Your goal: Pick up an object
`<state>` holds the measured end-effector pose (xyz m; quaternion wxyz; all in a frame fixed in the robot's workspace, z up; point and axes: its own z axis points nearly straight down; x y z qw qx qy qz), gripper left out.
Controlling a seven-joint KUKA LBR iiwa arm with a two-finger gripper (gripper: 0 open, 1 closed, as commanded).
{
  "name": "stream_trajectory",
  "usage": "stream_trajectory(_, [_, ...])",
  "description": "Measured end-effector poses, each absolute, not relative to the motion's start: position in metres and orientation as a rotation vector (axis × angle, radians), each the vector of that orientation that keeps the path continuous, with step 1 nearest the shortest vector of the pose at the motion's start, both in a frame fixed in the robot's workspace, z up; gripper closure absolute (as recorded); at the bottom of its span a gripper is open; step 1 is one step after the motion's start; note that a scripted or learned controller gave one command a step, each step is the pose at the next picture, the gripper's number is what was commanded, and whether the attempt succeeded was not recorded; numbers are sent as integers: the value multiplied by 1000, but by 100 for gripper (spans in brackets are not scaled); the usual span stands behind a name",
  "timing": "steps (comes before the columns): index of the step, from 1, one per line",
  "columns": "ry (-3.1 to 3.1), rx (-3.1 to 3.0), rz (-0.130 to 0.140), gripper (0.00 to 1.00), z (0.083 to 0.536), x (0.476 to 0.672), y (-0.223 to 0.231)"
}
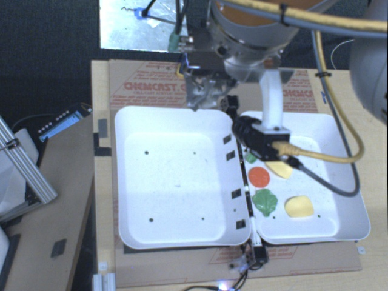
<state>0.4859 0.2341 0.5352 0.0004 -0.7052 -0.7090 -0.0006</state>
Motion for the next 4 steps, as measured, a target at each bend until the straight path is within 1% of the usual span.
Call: stream_trajectory(4, [-2228, -2215, -2, 100, 535, 486, 234])
